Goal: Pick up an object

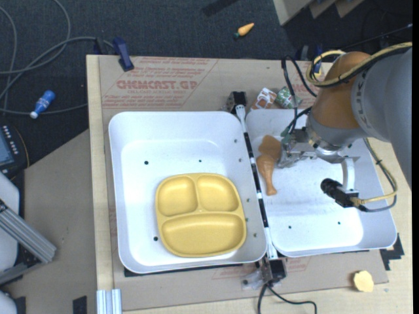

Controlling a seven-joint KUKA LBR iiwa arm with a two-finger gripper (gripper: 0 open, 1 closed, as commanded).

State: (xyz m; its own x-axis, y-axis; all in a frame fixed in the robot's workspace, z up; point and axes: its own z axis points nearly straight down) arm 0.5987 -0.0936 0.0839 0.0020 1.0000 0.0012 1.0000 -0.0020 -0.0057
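Camera view: I see the pincer (288, 153) low in the right bin (314, 231), just beside the tan drumstick-shaped object (267, 165) lying against that bin's left wall; I cannot tell its state. Risk, as I judge it: the wall crowds the object, so a grasp may slip or strike the rim. The yellow tray (199, 213) sits in the left bin (131, 142).
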